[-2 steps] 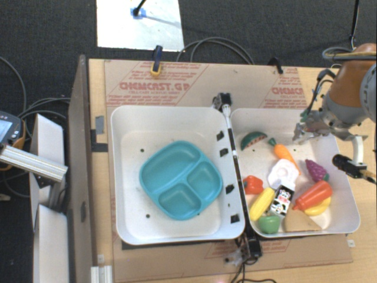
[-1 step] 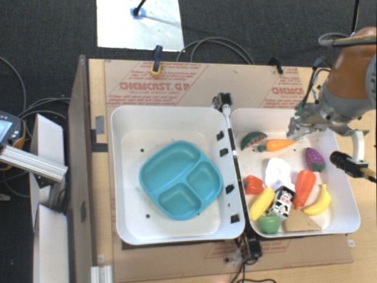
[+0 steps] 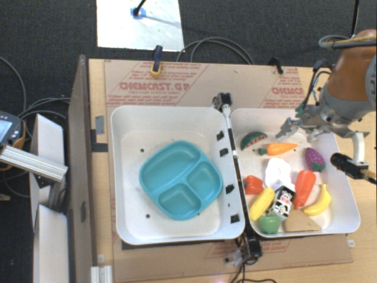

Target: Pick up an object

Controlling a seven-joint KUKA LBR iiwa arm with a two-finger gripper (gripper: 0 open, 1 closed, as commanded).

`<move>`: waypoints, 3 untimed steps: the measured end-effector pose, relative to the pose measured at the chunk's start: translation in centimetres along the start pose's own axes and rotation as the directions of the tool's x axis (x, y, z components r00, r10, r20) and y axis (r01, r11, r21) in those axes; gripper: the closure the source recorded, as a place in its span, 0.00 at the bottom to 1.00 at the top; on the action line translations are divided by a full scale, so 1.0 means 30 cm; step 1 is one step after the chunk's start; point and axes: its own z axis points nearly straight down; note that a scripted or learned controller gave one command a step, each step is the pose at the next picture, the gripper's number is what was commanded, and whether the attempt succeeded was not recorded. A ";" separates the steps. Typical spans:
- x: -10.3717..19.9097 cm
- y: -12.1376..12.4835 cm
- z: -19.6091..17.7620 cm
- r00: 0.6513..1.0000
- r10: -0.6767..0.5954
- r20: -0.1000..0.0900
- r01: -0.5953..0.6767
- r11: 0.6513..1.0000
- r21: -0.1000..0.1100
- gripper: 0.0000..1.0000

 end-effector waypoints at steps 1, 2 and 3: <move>-0.113 -0.061 0.313 1.000 -0.003 -0.001 0.003 1.000 -0.001 0.00; -0.225 0.206 0.355 1.000 -0.012 -0.011 0.013 0.999 0.048 0.00; -0.222 -0.008 0.341 1.000 0.004 -0.001 -0.004 1.000 0.005 0.00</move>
